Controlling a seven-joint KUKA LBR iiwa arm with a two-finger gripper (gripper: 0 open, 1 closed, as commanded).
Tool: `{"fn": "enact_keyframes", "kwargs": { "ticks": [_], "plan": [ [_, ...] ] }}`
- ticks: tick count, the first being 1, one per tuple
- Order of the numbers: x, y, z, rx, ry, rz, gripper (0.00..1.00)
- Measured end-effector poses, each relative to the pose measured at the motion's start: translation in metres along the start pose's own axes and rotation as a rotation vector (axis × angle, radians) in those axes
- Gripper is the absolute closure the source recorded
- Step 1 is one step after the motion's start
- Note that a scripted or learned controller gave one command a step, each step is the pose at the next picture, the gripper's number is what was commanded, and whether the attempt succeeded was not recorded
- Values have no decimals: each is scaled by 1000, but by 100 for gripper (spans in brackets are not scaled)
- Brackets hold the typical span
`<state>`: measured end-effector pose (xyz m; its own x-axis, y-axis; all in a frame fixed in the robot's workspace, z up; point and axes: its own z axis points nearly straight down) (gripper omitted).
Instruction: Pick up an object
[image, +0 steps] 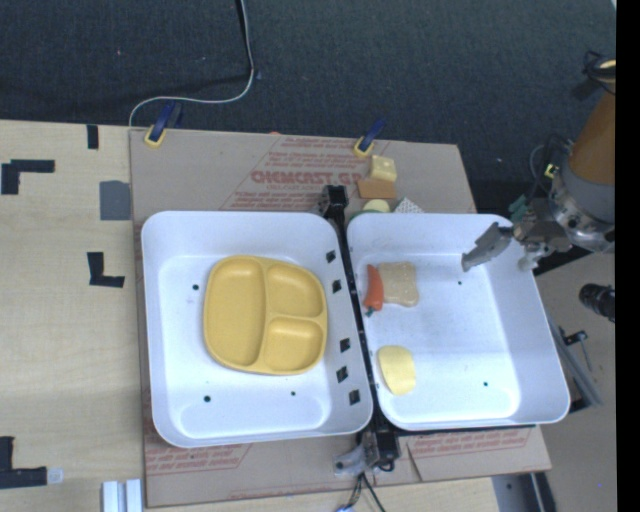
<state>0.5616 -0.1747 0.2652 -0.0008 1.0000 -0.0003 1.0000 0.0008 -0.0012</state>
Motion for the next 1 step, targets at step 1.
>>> {"fn": "enact_keyframes", "kwargs": {
  "ticks": [1],
  "plan": [
    [52,40,118,11,5,-5,0]
  ]
}}
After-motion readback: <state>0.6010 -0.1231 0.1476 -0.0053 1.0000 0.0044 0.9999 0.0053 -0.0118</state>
